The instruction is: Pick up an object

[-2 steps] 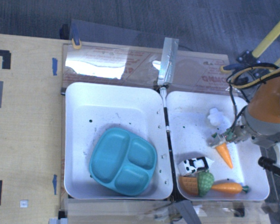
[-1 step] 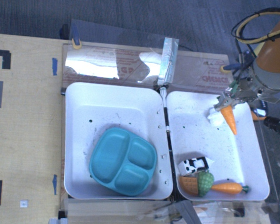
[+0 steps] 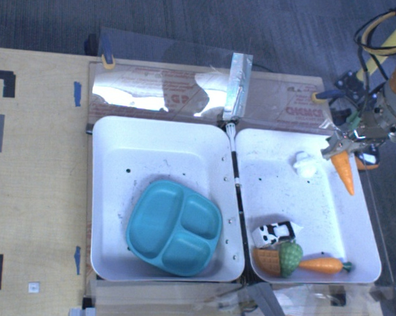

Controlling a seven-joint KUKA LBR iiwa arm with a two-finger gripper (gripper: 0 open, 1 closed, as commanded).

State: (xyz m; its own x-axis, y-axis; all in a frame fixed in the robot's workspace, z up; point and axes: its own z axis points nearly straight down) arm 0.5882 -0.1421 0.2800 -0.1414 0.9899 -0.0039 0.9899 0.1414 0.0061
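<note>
My gripper (image 3: 343, 145) hangs over the far right edge of the right bin (image 3: 356, 212). It is shut on the thick end of an orange carrot (image 3: 345, 172), which points down and slightly right, lifted off the bin floor. A small white object (image 3: 305, 165) lies just left of the carrot. At the bin's near edge lie a black-and-white toy (image 3: 274, 234), a green and orange toy (image 3: 280, 258) and a second carrot (image 3: 321, 265).
A blue divided plate (image 3: 174, 226) lies in the left bin (image 3: 110, 154). A clear plastic wall (image 3: 189, 89) with a taped post stands behind both bins. Cables and the arm's wrist crowd the upper right corner.
</note>
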